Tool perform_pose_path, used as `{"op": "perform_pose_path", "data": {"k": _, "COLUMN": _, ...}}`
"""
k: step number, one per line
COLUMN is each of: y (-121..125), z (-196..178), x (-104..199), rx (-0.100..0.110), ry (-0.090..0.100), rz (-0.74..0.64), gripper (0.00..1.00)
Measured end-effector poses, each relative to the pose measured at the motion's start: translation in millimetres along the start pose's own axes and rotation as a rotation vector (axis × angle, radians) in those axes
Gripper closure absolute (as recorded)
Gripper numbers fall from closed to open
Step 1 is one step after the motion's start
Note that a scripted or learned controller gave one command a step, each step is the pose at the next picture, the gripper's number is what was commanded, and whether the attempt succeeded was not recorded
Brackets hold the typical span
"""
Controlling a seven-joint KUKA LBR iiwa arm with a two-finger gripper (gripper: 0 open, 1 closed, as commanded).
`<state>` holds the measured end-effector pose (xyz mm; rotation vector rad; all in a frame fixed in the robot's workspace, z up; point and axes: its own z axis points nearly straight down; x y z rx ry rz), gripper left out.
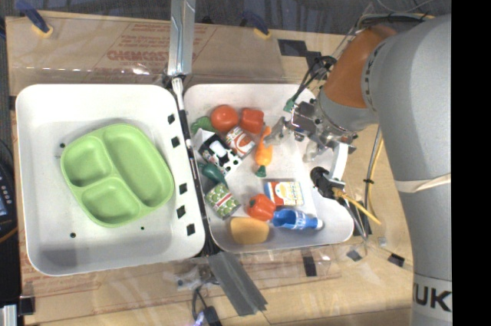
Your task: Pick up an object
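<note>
My gripper point(296, 139) hangs over the right bin point(337, 218), near its right-hand side, below the orange band of the arm. Its two fingers point(278, 130) stand spread apart and open, with nothing between them. Just left of it lies an orange carrot point(264, 155). Further left are a red tomato point(224, 117), a red pepper point(252, 120) and a red and white can point(239, 140). Towards the front lie an orange and white box point(284, 192), a blue bottle point(295, 221) and a yellow lump point(249, 229).
The left bin point(46, 240) holds a green divided plate point(115, 172). In the right bin a black and white toy point(219, 156), a strawberry-print box point(222, 199) and a small red-orange pepper point(261, 206) crowd the left wall. A metal divider point(181, 41) runs between the bins.
</note>
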<state>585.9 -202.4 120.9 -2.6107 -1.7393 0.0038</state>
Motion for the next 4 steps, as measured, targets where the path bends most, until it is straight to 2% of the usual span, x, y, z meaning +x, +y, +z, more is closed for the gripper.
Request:
{"op": "perform_pose_path", "data": {"k": 1, "y": -5.7, "z": -3.1, "x": -0.3, "rx": 0.003, "ry": 0.000, "rz": 0.004, "gripper": 0.00}}
{"op": "perform_pose_path", "data": {"k": 2, "y": 9.6, "z": 29.5, "x": 33.7, "rx": -0.002, "ry": -0.001, "rz": -0.010, "gripper": 0.00}}
{"op": "perform_pose_path", "data": {"k": 3, "y": 9.5, "z": 19.4, "x": 34.5, "rx": 0.000, "ry": -0.001, "rz": -0.015, "gripper": 1.00}}
{"op": "perform_pose_path", "data": {"k": 4, "y": 31.6, "z": -71.1, "x": 56.2, "rx": -0.007, "ry": 0.000, "rz": -0.128, "gripper": 1.00}}
